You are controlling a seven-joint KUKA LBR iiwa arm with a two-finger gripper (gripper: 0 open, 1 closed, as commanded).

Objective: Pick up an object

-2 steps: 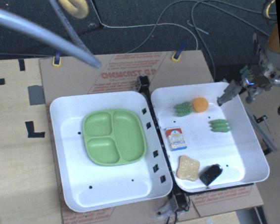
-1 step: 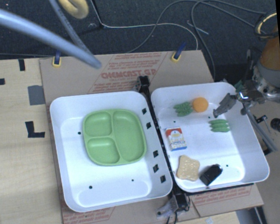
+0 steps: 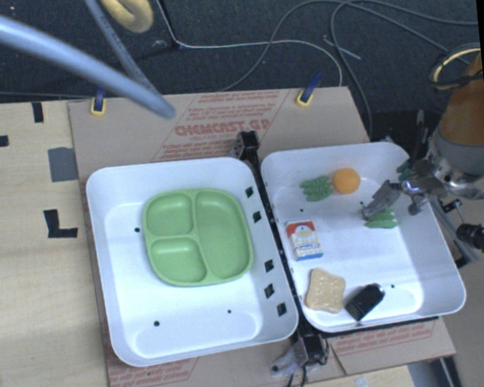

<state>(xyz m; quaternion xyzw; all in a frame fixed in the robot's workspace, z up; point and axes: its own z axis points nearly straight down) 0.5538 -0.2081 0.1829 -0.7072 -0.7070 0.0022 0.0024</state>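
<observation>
1. I see the gripper point(image 3: 379, 203) low over the right bin point(image 3: 424, 285), reaching in from the right edge; I cannot tell its opening or whether it has hold of anything.
2. A green piece point(image 3: 383, 221) lies just below the gripper tip, touching or nearly so.
3. An orange ball point(image 3: 345, 180) sits up and left of the gripper, close by, with a green leafy item point(image 3: 316, 188) beside it, farther left.
4. A small red and white box point(image 3: 304, 239) lies left of the gripper; a tan biscuit point(image 3: 324, 291) and a black object point(image 3: 364, 301) lie below-left.
5. Far left of the gripper, the left bin point(image 3: 121, 270) holds 1 green divided plate point(image 3: 198, 237).
</observation>
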